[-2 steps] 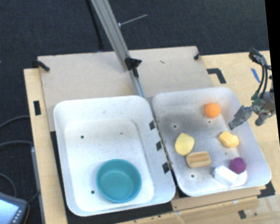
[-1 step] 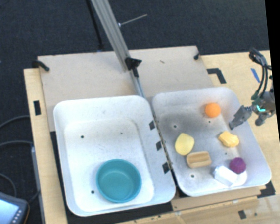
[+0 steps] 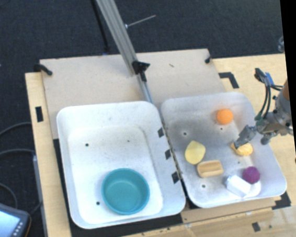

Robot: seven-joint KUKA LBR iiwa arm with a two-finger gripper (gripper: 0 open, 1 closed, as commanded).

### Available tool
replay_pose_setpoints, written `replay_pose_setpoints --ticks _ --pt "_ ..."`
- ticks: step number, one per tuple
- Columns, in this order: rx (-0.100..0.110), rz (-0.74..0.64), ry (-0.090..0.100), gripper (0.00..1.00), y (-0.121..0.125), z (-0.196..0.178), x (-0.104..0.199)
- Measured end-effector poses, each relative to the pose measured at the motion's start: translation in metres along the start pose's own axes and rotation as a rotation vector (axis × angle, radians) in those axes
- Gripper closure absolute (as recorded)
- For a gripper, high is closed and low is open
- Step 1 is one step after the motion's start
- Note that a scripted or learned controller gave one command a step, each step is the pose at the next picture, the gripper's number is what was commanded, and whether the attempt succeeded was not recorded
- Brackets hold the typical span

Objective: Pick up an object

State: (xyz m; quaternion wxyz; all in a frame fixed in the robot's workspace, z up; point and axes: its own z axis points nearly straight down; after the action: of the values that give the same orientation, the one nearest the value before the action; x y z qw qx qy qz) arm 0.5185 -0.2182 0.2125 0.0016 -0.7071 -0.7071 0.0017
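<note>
The right white bin [image 3: 205, 109] holds several small things: an orange ball [image 3: 224, 116], a pale yellow lump [image 3: 194, 152], a tan block [image 3: 210, 168], a purple ball [image 3: 250, 174], a white piece [image 3: 238, 185] and a small yellow piece [image 3: 244, 150]. My gripper [image 3: 254, 138] reaches in from the right over this bin's right side. It is open, and nothing shows between its fingers. Its left finger [image 3: 242, 138] hangs just above the small yellow piece. The orange ball lies up and to the left of the gripper.
The left white bin [image 3: 80, 127] holds a teal bowl [image 3: 125, 191] near its front. A metal post [image 3: 121, 34] rises at a slant behind the bins. Cables [image 3: 264, 84] hang by the arm at the right edge.
</note>
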Motion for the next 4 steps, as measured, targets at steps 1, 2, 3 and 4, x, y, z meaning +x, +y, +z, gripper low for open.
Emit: replay_pose_setpoints --ticks 1,2,3,4 --pt "-0.002 0.000 -0.001 0.00 0.003 0.043 -0.002" --pt "-0.001 0.002 0.000 0.00 0.001 0.089 0.005" --pt "-0.009 0.006 -0.002 1.00 0.003 0.075 0.004" --pt "-0.013 -0.004 -0.003 1.00 0.004 0.011 0.007"
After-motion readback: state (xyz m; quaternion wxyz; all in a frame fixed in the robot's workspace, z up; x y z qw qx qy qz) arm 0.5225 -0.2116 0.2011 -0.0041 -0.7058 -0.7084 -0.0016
